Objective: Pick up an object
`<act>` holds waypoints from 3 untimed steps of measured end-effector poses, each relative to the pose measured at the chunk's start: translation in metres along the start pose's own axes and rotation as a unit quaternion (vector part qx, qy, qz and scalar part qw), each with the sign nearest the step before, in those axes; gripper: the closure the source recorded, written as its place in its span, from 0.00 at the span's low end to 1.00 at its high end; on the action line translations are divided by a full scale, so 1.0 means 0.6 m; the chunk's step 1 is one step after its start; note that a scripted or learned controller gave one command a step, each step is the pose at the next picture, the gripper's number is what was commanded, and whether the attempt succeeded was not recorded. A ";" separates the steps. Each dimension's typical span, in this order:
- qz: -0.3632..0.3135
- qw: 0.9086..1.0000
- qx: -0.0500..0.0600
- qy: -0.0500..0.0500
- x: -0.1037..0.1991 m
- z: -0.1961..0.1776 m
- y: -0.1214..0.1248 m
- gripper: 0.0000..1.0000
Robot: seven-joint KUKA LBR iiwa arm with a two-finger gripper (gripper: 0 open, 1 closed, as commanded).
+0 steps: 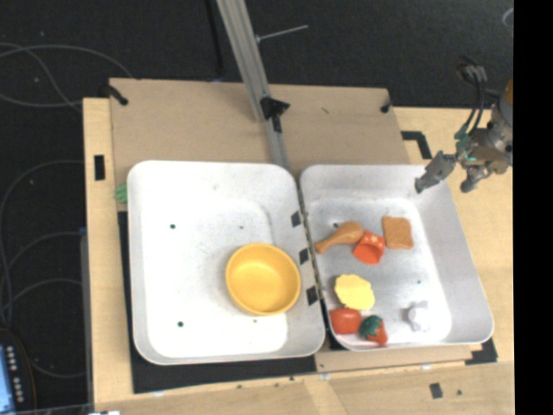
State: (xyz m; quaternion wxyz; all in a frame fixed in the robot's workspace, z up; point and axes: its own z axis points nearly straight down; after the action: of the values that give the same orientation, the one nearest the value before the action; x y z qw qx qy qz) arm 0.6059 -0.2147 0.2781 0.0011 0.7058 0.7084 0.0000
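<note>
The right bin (pixel 432 206) holds several toy foods: a brown drumstick (pixel 340 236), a red pepper piece (pixel 369 248), an orange-brown toast slice (pixel 397 232), a yellow lumpy piece (pixel 354 292), a red tomato (pixel 346 321), a strawberry with a green cap (pixel 373 329) and a small grey-white piece (pixel 417 316). A yellow bowl (pixel 262 278) sits in the left bin (pixel 173 223). My gripper (pixel 451 173) hangs at the right bin's far right corner, above its rim, well away from the objects. Its two fingers are spread apart with nothing between them.
A slanted metal post (pixel 246 54) rises from the bench behind the bins. The tan bench top (pixel 328 128) surrounds both bins. Cables lie on the dark floor at the left.
</note>
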 end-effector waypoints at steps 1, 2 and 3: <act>0.000 1.000 0.000 -0.001 -0.001 0.000 0.000 0.00; 0.002 1.000 0.003 0.000 0.000 0.104 -0.008 0.00; 0.003 1.000 0.003 -0.001 -0.003 0.174 -0.012 0.00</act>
State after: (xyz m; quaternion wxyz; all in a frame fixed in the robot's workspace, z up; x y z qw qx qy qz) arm 0.5988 -0.2169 0.1739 -0.0001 0.7078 0.7064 -0.0025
